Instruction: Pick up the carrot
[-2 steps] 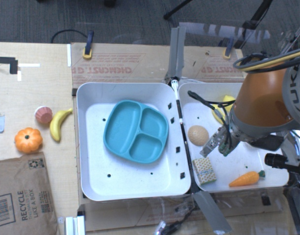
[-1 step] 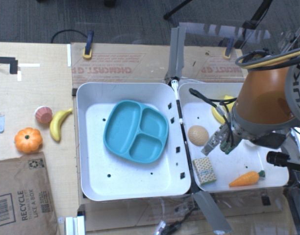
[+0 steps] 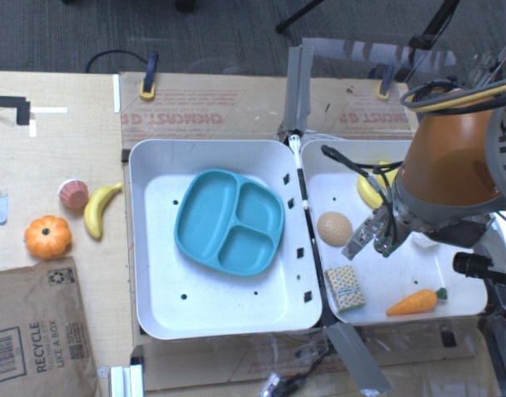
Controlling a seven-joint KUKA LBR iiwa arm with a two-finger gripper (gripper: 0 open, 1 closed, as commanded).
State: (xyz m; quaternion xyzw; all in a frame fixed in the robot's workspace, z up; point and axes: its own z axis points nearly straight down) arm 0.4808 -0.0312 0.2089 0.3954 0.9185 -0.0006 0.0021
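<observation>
The carrot, orange with a green top, lies flat near the front right corner of the right bin, its tip pointing left. My gripper hangs over the middle of that bin, up and to the left of the carrot and well apart from it. Nothing sits between its fingers as far as the view shows. The arm's orange band covers the bin's back right part.
In the right bin, a tan egg-shaped item lies left of the gripper, a small patterned box at the front left, and a yellow banana at the back. The left bin holds a blue divided plate. A pumpkin, banana and pink item sit on the bench left.
</observation>
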